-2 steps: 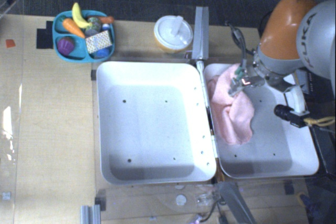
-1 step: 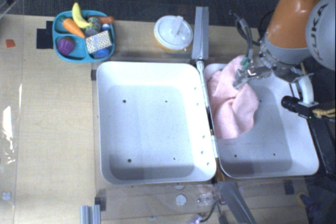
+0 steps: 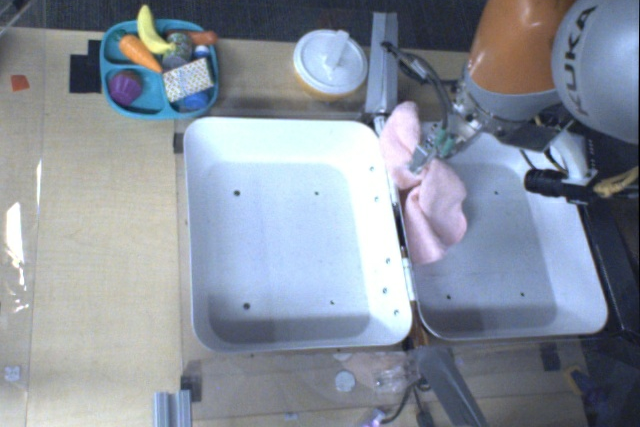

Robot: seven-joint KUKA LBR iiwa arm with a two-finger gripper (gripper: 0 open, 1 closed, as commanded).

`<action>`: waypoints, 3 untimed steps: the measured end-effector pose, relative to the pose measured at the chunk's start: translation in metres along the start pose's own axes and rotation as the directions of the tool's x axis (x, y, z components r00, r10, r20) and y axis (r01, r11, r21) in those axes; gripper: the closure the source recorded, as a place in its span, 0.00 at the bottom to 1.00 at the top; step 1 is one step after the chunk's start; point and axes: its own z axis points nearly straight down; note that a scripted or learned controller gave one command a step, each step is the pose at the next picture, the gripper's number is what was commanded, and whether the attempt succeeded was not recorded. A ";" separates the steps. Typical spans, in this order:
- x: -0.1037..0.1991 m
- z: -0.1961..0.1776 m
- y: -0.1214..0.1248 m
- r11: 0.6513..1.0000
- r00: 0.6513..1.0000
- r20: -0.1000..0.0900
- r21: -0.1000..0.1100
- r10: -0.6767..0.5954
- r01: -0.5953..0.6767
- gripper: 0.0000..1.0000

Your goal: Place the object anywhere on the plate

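The worktop [image 3: 90, 245] is pale wood and carries two shallow white bins side by side. The left bin [image 3: 290, 235] is the larger in view, and its floor is bare apart from a few small dark dots. The right bin [image 3: 510, 255] sits just beside it, and their inner rims touch along the middle.

The arm [image 3: 545, 25] enters from the right: a grey body with an orange band, reaching down over the right bin's upper left corner.

A pink cloth [image 3: 430, 200] hangs from the pincer [image 3: 437, 147]. Its upper part drapes over the rim where the two bins meet, and its lower part lies in folds on the right bin's floor, on its left side. The pincer is clenched on the cloth's upper fold.

Beyond the left bin, at its far left corner, a blue divided tray [image 3: 155, 67] holds toy food, including a banana [image 3: 150, 30] and a carrot [image 3: 138, 52]. A round white plate [image 3: 330, 63] with a yellow rim sits on the worktop behind the left bin's far right corner, well apart from the cloth.
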 end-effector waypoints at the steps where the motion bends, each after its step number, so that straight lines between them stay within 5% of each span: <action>1: 0.047 0.005 0.028 0.921 0.921 0.000 -0.002 -0.391 0.391 1.00; 2: 0.087 -0.001 0.061 0.695 0.695 0.003 -0.004 -0.719 0.719 1.00; 3: 0.087 -0.002 0.061 0.695 0.695 0.003 -0.004 -0.719 0.719 0.00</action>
